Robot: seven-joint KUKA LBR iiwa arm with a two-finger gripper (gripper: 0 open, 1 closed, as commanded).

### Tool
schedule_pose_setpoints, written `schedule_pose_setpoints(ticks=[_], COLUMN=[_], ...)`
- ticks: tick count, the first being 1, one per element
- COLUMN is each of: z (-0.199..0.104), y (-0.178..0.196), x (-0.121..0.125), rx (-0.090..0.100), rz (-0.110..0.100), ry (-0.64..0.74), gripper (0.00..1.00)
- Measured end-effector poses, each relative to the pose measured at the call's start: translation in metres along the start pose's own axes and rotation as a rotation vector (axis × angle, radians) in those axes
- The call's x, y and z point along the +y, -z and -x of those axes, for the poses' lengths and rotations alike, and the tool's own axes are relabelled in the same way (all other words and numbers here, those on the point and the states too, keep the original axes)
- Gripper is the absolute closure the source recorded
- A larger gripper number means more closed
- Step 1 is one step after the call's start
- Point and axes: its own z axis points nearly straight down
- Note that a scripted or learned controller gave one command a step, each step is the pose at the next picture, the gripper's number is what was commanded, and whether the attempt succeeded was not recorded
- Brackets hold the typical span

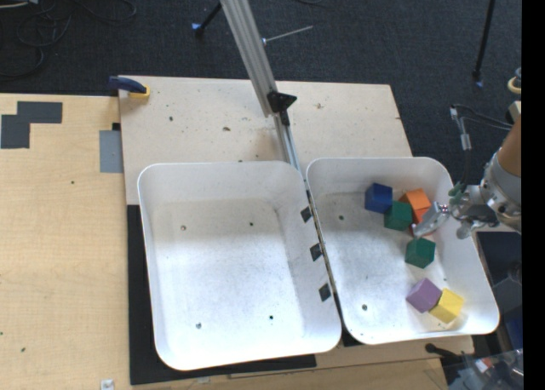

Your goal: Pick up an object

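While the arm reaches in from the right, the end effector point(433, 218) sits low in the right bin point(358, 320), right by the orange cube point(418, 202) and a green cube point(398, 216), but honestly can't tell how open it is or if it's got anything. Blue cube point(378, 197) is just left of those, another green cube point(420, 252) below, purple cube point(423, 295) and yellow cube point(449, 306) touching near the front corner.

The arm point(511, 167) is cut off, seemingly above its wrist.
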Motion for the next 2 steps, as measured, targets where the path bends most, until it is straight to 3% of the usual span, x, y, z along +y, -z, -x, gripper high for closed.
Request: schedule_pose_setpoints(ticks=[1,2], z=[0.000,-0.009], y=[0.000,-0.058], x=[0.000,0.004], rx=[0.000,0.002], rz=[0.000,-0.005], ry=[-0.002,-0.001], gripper=[0.00,0.00])
